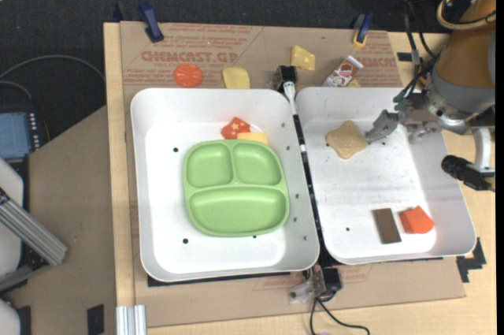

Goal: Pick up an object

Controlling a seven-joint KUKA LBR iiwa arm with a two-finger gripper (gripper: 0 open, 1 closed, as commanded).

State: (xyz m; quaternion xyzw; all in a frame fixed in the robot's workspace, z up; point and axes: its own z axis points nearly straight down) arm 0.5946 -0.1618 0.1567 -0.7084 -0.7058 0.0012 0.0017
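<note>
In the right bin (441, 245) a tan, bread-like piece (346, 140) lies near the upper left. A dark brown block (385, 225) and an orange piece (416, 221) lie side by side near the front edge. My gripper (384, 125) reaches in from the right and hangs just right of the tan piece, close to its edge. Nothing is visibly held in it.
The left bin (157, 168) holds a green divided plate (235, 187), with a red piece (235, 128) and a yellow piece (253, 138) behind it. Behind the bins lie an orange disc (187, 75), a yellow piece (235, 78), a cheese wedge (302, 57) and a small carton (341, 73).
</note>
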